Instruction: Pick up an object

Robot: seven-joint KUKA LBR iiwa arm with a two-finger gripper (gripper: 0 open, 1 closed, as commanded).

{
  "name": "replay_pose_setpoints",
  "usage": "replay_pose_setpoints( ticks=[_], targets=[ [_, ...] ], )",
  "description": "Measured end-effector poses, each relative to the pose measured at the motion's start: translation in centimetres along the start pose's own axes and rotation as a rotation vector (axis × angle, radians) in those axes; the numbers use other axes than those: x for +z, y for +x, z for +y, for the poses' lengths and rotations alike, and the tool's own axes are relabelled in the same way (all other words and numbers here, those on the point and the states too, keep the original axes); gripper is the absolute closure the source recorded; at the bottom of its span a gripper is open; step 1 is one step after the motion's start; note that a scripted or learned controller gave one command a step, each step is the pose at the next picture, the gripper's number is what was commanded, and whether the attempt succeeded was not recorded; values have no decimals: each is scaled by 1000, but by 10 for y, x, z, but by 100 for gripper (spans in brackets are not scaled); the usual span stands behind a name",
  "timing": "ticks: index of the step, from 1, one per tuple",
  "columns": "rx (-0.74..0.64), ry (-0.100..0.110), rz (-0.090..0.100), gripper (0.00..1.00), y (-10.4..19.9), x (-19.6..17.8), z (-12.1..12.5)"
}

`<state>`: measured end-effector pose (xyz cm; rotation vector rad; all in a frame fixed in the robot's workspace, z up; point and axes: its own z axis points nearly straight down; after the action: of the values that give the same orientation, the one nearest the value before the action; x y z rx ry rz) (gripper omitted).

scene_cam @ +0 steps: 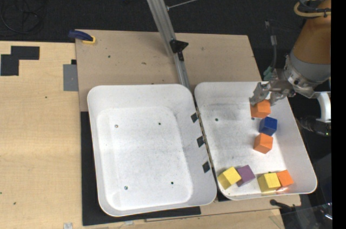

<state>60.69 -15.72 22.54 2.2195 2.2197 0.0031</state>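
Orange cube (260, 109) sits clamped between the fingers of the gripper (261, 97), near the right bin's (227, 101) far rim. Grasp seems made; the lift is not yet finished, I judge.

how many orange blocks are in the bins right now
3, all in the right white bin: one orange block at the gripper, one mid-bin below the blue cube, one near the front edge.
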Motion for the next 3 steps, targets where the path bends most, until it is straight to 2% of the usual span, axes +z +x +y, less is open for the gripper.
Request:
replay_pose_setpoints(
  ticks=[1,2,3],
  targets=[
    [0,0,0,100,-1,-53,1],
    [-2,8,3,100,40,-52,-22],
    [-2,10,3,100,88,-31,-38]
  ],
)
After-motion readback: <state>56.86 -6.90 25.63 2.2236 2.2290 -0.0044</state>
